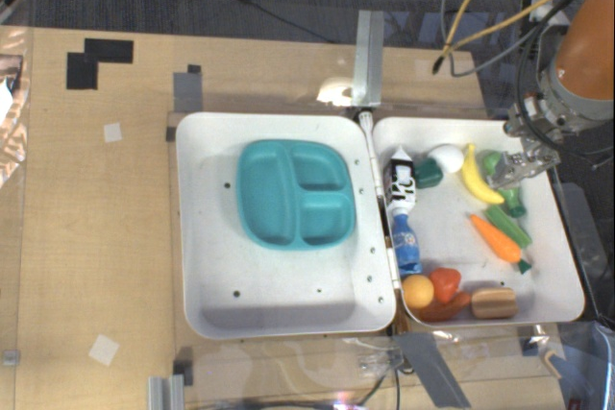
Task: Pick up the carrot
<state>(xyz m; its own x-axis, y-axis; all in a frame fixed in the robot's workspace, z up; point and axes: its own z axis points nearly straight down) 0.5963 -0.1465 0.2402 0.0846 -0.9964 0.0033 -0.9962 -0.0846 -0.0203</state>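
Observation:
The carrot (496, 239) is orange with a small green tip and lies slantwise at the right side of the right bin (567, 298). My gripper (525, 164) hangs at the bin's upper right, over a green vegetable (506, 198) and just right of the yellow banana (478, 178). It is some way behind the carrot and apart from it. Nothing shows as held by it.
The right bin also holds a white egg (445, 155), a black-and-white bottle (401, 186), a blue bottle (406, 246), an orange fruit (417, 290), a red pepper (444, 284) and a bread roll (494, 302). A teal divided plate (295, 193) lies in the left bin (207, 302).

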